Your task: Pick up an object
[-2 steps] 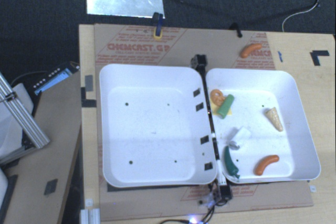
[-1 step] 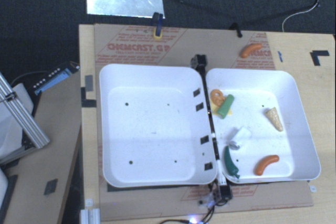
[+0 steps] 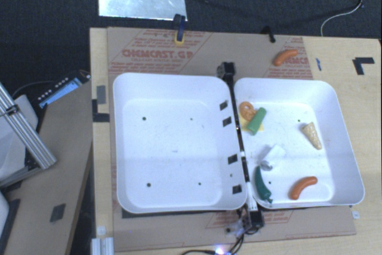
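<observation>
Camera view: the right bin [image 3: 337, 106] holds an orange sausage [image 3: 303, 187], a cream cone [image 3: 311, 134], a green block [image 3: 257, 120] touching an orange ring [image 3: 246, 108], and a dark green piece [image 3: 261, 184] against its left wall.

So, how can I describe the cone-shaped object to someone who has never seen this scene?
Find the right bin of the two white bins. Near its right wall lies a small beige cone, its point toward the bin's front. The orange sausage lying nearer the front is rounded and brighter; the cone alone is pale and tapered.
</observation>
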You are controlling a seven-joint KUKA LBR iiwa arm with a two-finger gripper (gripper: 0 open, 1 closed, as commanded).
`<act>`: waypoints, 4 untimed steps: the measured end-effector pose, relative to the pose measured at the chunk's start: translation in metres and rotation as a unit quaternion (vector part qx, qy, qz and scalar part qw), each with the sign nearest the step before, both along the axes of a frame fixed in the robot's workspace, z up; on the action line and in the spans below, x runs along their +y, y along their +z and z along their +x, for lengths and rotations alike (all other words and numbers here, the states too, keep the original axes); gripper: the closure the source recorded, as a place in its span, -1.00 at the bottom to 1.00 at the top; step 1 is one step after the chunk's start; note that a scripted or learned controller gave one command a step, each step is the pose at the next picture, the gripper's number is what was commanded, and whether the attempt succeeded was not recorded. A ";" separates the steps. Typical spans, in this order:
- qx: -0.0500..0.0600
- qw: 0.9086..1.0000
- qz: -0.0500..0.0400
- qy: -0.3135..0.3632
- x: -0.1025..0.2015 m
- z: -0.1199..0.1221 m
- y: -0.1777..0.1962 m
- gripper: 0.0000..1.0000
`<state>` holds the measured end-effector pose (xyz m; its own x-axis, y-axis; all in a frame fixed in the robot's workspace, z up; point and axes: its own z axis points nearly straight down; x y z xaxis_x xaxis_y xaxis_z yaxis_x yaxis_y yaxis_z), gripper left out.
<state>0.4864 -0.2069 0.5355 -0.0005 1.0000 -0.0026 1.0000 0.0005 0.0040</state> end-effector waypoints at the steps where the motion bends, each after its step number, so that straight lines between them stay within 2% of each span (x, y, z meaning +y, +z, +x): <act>1: 0.008 1.000 0.003 0.000 0.002 -0.001 -0.248 1.00; 2: -0.009 1.000 0.000 0.006 0.085 0.002 -0.079 1.00; 3: 0.000 1.000 0.000 -0.001 0.045 0.000 -0.086 1.00; 4: -0.001 1.000 0.001 0.002 0.066 0.001 -0.068 1.00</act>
